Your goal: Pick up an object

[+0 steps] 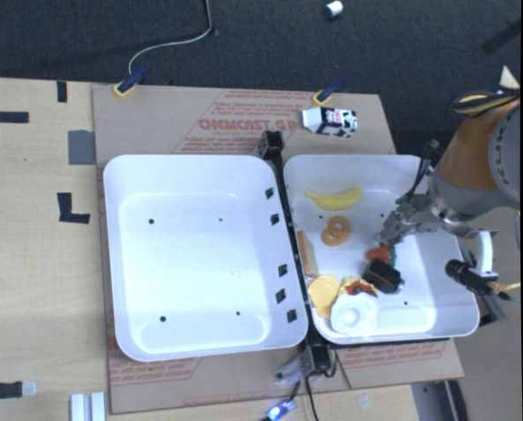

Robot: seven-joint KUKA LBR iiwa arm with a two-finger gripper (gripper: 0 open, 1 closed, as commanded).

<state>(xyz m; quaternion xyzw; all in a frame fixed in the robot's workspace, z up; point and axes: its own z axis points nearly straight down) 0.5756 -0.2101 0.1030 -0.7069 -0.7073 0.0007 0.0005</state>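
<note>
The right bin (437, 318) holds a yellow banana (335, 199), an orange ring (337, 230), a tan stick (306, 253) along its left wall, a yellow piece (323, 292), a white round object (350, 315), a small red-and-yellow item (360, 286) and a black object (383, 276). My gripper (388, 238) reaches down from the right into the middle of this bin, just above a small red-orange object (380, 254) and the black object. The orange-banded arm (472, 160) stands over the bin's right side.
The left bin (121, 182) lies beside the right one, with black clips (283, 270) along the shared wall. A small white-and-black item (331, 121) sits on the cardboard behind the bins. A cable with yellow clamps (132, 81) runs at the back.
</note>
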